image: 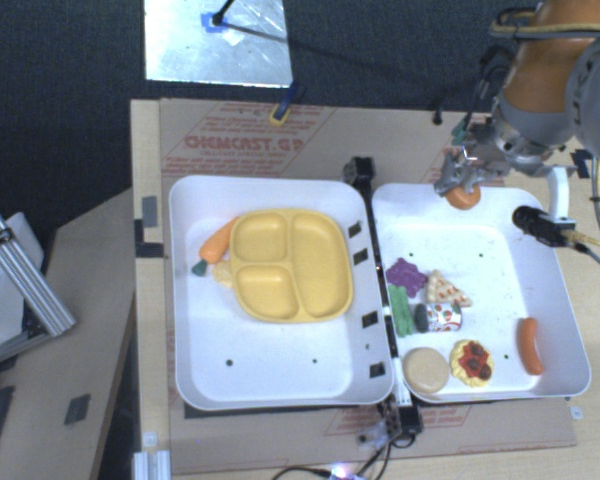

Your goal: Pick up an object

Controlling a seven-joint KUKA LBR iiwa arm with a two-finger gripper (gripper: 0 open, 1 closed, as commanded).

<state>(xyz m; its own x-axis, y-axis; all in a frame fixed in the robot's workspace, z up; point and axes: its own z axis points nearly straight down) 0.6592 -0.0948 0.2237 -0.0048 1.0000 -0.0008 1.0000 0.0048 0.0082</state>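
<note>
Up at the right bin's [555, 298] far edge, the gripper [460, 182] pinches a small orange object [464, 197] between its fingers. Red print on the cardboard sheet [245, 140] beyond the left bin [195, 298] seems to read "CHEMCAST GP".

A small round orange object [464, 197] is seen at the far edge of the right bin [500, 223], partly hidden from above
</note>
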